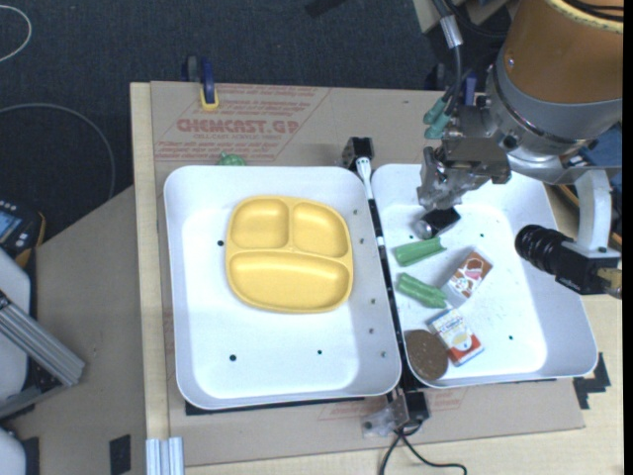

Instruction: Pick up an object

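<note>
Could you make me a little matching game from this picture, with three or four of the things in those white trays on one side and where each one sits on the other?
Things:
1. yellow divided plate
2. brown disc
3. upper green piece
4. gripper

Places:
A. near corner of the right bin, by the divider
B. over the far part of the right bin
C. middle of the left bin
D. just below the gripper

Pairs: 1-C, 2-A, 3-D, 4-B

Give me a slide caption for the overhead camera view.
Gripper low in right bin above green pieces; yellow tray in left bin.
</note>
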{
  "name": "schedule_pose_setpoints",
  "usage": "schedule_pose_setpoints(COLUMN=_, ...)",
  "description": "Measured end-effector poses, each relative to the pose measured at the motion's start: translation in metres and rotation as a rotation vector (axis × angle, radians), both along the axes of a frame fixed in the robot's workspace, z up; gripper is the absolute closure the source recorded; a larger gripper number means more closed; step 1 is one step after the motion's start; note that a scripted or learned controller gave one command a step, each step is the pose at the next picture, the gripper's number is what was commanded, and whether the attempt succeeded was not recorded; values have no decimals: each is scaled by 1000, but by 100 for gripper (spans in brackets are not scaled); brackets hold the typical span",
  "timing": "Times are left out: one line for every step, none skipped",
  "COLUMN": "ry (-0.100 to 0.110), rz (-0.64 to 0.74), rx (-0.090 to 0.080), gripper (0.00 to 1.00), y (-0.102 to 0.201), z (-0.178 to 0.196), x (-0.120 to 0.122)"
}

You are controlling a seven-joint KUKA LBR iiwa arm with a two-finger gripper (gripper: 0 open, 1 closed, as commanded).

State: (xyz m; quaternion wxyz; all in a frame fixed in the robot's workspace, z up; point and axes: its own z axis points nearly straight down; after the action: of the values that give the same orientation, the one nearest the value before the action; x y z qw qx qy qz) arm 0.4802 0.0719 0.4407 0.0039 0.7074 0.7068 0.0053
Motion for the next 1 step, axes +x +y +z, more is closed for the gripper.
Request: schedule_pose_setpoints(ry=24, rz=4, rx=-4, gripper=100, y=44, z=-113, x=-2)
